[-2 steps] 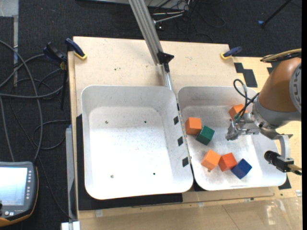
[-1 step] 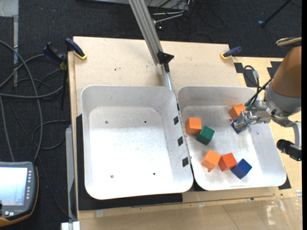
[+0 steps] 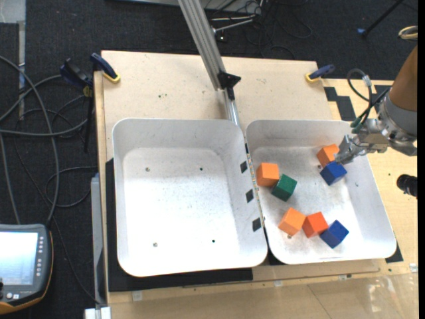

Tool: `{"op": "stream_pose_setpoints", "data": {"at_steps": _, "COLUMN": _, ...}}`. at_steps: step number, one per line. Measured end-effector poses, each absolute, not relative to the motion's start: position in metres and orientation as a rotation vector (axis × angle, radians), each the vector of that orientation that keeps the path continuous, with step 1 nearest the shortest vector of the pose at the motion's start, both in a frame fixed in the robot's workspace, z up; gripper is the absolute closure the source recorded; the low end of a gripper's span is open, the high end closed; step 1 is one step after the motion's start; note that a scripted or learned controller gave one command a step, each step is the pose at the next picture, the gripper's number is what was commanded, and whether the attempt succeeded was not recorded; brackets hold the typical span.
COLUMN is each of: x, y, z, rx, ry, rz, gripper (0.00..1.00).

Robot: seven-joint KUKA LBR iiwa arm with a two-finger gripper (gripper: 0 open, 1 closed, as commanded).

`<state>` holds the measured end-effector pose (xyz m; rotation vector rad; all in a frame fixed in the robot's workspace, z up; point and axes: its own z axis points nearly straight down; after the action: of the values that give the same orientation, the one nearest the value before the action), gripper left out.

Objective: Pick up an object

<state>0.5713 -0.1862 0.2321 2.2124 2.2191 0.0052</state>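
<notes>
Your gripper [image 3: 346,150] sits in the right bin [image 3: 378,205], its tip between the orange block [image 3: 326,155] and the blue block [image 3: 333,173], touching both; jaw state cannot be told.

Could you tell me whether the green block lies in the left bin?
No, the green block lies in the right bin, touching an orange block near the divide.

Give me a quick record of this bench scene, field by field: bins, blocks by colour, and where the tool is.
left bin: white, shallow
right bin: white, holds seven blocks
orange blocks: four
blue blocks: two
green block: one, touching an orange block
tool: over the right bin's upper right, beside an orange and a blue block
grasp: none visible
</notes>
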Motion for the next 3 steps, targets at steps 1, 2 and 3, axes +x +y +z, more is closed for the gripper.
{"op": "stream_pose_setpoints", "data": {"at_steps": 1, "x": 0.573, "y": -0.186, "z": 0.263, "rx": 2.214, "ry": 2.221, "rz": 0.003, "gripper": 1.0}}
{"op": "stream_pose_setpoints", "data": {"at_steps": 2, "x": 0.58, "y": -0.124, "z": 0.253, "rx": 2.213, "ry": 2.232, "rz": 0.002, "gripper": 1.0}}
{"op": "stream_pose_setpoints", "data": {"at_steps": 3, "x": 0.587, "y": -0.069, "z": 0.26, "rx": 2.211, "ry": 2.231, "rz": 0.004, "gripper": 1.0}}
